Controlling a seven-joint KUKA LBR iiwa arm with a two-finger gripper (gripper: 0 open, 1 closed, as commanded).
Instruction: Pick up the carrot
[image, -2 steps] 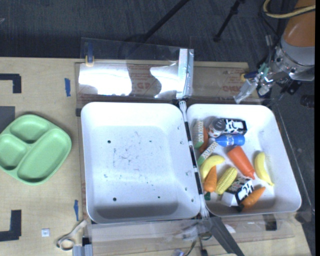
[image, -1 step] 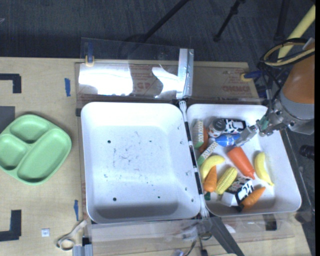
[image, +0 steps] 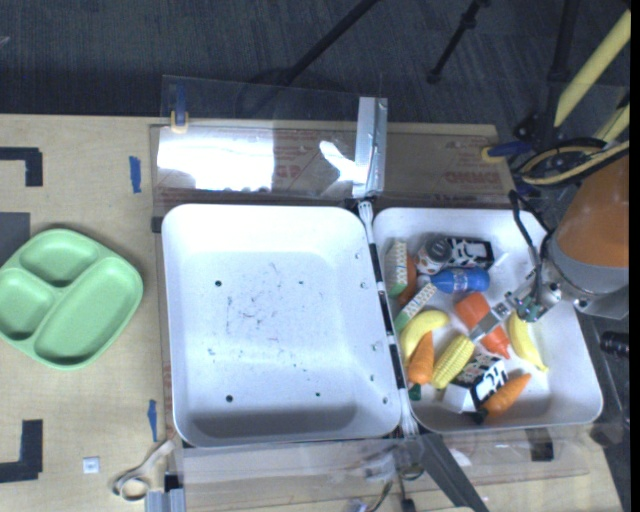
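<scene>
The right bin (image: 575, 405) holds a pile of toy food. An orange carrot (image: 421, 358) lies near the bin's left wall, between a yellow banana (image: 422, 325) and a corn cob (image: 452, 356). A second orange, carrot-like piece (image: 507, 392) lies near the front edge beside a black-and-white item (image: 490, 378). My gripper (image: 520, 306) hangs low over the right half of the bin, just above another yellow banana (image: 525, 342) and to the right of an orange chunk (image: 471, 310). It stands well to the right of the carrot by the wall. Nothing shows in its grasp.
The left bin (image: 200, 400) sits beside the right one. A green divided plate (image: 68, 297) rests on the bench at far left. A blue bottle (image: 460, 281) and a black-and-white can (image: 455, 250) lie at the back of the right bin. The arm's orange band (image: 600, 215) overhangs its right edge.
</scene>
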